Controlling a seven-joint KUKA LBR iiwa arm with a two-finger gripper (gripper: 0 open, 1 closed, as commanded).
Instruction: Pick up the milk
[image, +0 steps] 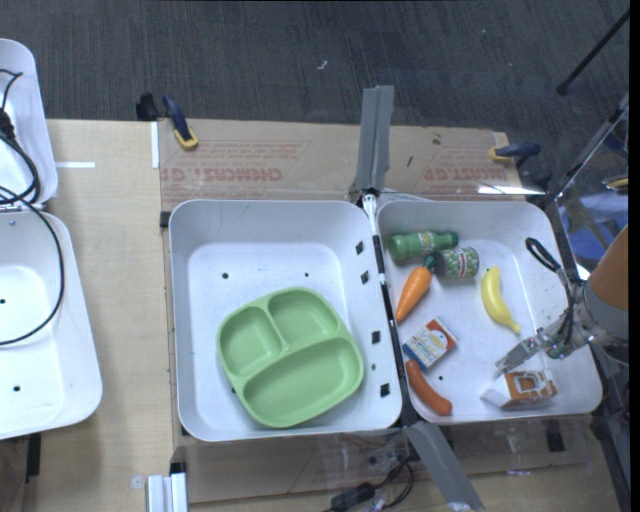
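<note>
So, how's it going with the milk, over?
End effector low in right bin. Two small cartons, labels unreadable: orange-and-white carton just beside it, blue-and-orange carton mid-bin. Banana close by, nothing on top of either.

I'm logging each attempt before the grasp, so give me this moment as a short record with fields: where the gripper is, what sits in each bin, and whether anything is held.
left bin: green divided plate
right bin: green bottle, green can, carrot, banana, small carton with blue and orange print, orange sausage-shaped piece, carton with orange print
gripper: low over the right bin's right side, just above the carton with orange print
held: nothing seen between the fingers
which carton is the milk: cannot tell
</note>
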